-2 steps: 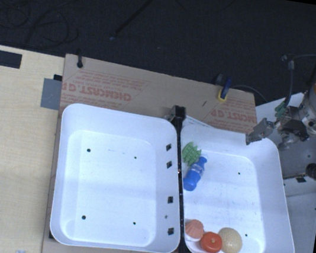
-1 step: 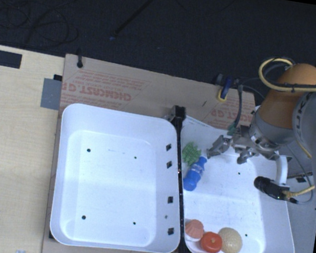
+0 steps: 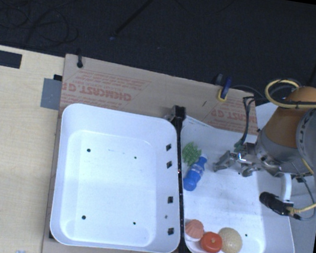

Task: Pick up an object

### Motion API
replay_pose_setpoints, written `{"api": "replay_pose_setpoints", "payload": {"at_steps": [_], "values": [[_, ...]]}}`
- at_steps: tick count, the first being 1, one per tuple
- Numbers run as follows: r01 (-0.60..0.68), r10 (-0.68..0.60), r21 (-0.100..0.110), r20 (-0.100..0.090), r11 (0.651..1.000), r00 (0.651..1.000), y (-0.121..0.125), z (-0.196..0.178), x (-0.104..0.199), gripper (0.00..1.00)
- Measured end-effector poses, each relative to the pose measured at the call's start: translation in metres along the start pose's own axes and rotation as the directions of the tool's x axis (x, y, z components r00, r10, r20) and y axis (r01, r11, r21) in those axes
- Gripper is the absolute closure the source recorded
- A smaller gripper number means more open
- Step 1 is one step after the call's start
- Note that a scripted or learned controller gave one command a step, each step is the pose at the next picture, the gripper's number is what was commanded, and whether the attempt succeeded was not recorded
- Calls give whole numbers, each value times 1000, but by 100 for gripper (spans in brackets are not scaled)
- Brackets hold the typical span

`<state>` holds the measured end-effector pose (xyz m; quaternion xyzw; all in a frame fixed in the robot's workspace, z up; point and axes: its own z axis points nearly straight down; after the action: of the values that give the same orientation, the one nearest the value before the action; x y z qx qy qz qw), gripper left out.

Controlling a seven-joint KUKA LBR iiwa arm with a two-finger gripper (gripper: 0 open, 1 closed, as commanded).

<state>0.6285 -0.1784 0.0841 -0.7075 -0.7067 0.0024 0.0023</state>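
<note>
On the counter, the right white bin (image 3: 270, 247) lies under the gripper (image 3: 230, 161), whose fingers look parted and empty. The blue bottle (image 3: 194, 173) lies just left and slightly below them, long axis near-upright in view.

Two white bins: left bin (image 3: 72, 138), right bin (image 3: 273, 244). One blue bottle (image 3: 194, 174), one green leafy piece (image 3: 191, 153), one red tomato (image 3: 211, 242), one pink item (image 3: 194, 228), one beige ball (image 3: 230, 240).

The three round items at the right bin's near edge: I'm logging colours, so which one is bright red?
The middle one, bright red like a tomato. The item to its left is pale pink, and the one to its right is beige.
</note>
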Motion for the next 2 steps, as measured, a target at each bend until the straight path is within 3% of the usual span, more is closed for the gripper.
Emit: {"api": "replay_pose_setpoints", "payload": {"at_steps": [2], "values": [[3,-3,-7,0,1000,1000,16,-4,10,0]]}}
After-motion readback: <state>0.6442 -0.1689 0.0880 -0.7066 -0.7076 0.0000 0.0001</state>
